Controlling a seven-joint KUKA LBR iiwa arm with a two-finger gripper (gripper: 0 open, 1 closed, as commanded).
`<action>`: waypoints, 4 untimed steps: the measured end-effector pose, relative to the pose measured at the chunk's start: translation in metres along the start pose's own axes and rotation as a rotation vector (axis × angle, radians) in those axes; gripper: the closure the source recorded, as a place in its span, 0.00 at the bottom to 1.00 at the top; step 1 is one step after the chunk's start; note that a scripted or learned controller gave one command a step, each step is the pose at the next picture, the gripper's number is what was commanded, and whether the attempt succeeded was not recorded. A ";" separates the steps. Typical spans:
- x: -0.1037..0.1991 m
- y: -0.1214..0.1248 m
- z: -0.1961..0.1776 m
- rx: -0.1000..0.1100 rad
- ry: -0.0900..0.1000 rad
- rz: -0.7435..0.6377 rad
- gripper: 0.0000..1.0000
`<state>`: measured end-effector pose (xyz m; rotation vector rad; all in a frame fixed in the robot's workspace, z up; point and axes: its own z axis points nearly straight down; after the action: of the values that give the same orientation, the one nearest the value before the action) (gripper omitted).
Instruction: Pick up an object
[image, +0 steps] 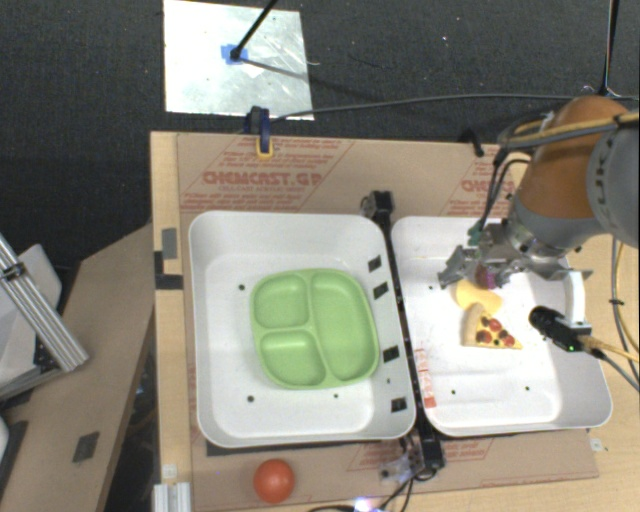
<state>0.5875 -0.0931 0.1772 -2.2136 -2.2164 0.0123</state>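
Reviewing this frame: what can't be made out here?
- Yellow thing: camera view, upper part hidden under the gripper; its shape, and whether the two touch, can't be told.
- Pizza slice: camera view, toppings too small to identify.
- Arm: camera view, cut off by the right edge.

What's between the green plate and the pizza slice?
In the camera view, just bare bin floor and the two bins' rims with black clips.
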 end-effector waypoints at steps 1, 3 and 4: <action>0.000 0.003 -0.007 -0.014 -0.001 -0.002 0.00; 0.008 0.008 0.094 -0.011 0.000 0.000 0.00; 0.007 0.009 0.081 -0.016 -0.001 0.000 1.00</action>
<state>0.5955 -0.0856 0.0959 -2.2224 -2.2243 -0.0041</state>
